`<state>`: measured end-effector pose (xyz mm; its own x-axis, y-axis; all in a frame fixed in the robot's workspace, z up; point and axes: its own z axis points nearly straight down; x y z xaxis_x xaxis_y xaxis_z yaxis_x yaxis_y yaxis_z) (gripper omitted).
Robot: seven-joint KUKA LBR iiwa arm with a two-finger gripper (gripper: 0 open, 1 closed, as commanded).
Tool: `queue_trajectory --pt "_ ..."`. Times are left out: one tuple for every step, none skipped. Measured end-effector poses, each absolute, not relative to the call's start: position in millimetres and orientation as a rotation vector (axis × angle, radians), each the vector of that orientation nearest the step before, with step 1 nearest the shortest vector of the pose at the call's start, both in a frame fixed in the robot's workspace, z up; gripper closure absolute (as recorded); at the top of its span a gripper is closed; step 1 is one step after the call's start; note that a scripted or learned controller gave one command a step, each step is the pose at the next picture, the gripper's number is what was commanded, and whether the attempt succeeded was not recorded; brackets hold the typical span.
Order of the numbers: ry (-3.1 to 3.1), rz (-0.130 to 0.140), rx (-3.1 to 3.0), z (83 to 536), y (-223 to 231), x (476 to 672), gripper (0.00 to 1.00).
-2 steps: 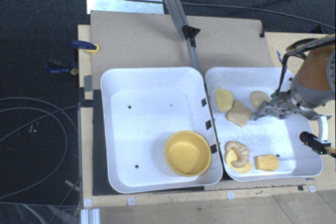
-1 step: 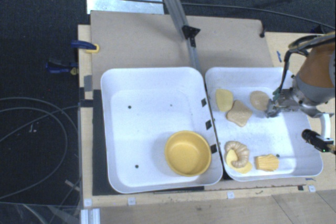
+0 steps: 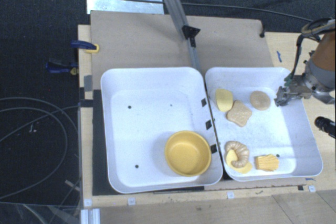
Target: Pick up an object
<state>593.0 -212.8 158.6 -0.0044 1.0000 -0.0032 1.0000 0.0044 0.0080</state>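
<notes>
The right bin (image 3: 294, 128) holds several food-shaped pieces: a yellow wedge (image 3: 224, 99), a tan toast-like piece (image 3: 239, 113), a round beige biscuit (image 3: 259, 100), a curled croissant-like piece (image 3: 238, 154) and a ridged orange-yellow piece (image 3: 267, 162). My gripper (image 3: 284, 96) hangs over the right bin's right rim, just right of the round biscuit and apart from it. Nothing shows between its fingers.
A yellow bowl (image 3: 188, 152) sits at the front right of the left bin (image 3: 131, 92). A slanted grey pole (image 3: 173, 2) crosses the back of the bench down to the seam between the bins. Blue and yellow clamps (image 3: 79, 55) grip the bench's left edge.
</notes>
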Motion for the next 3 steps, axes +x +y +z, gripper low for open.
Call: queue_trajectory --pt "2.223 0.005 2.211 203 -212 596.0 1.00" --pt "2.225 0.004 2.212 226 -212 597.3 1.00" --pt "2.233 0.003 2.210 230 -148 593.6 1.00"
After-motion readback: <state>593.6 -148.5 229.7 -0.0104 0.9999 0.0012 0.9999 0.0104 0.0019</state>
